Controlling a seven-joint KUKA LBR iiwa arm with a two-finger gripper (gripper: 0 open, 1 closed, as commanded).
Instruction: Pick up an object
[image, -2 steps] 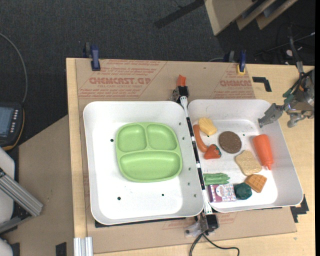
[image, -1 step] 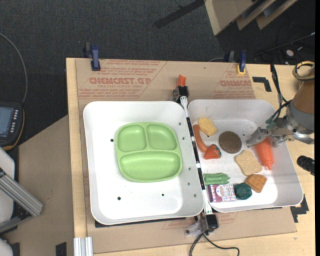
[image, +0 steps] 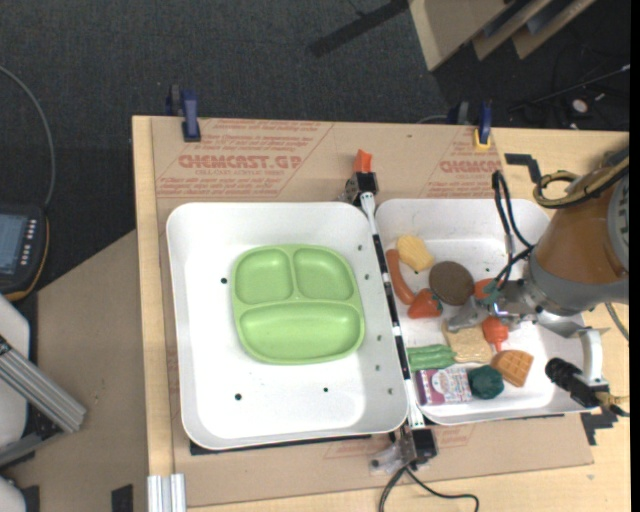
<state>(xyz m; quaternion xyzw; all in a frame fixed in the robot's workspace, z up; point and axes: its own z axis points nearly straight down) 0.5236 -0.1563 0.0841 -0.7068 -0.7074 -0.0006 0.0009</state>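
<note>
- Bins: two white ones, the left bin (image: 200, 400) with one green plate (image: 297, 303) of three compartments.
- Right bin (image: 440, 212) holds about ten toy foods, close together: sausage (image: 397, 275), cheese (image: 414, 252), brown disc (image: 451, 282), tomato (image: 424, 304), cracker (image: 468, 346), green bar (image: 430, 356), purple pack (image: 443, 385), teal ball (image: 487, 382), waffle (image: 514, 366).
- Gripper (image: 478, 318) is low among disc, tomato and cracker; I cannot tell how wide it stands or if it holds something.
- Black cables (image: 508, 225) cross above the right bin.
</note>
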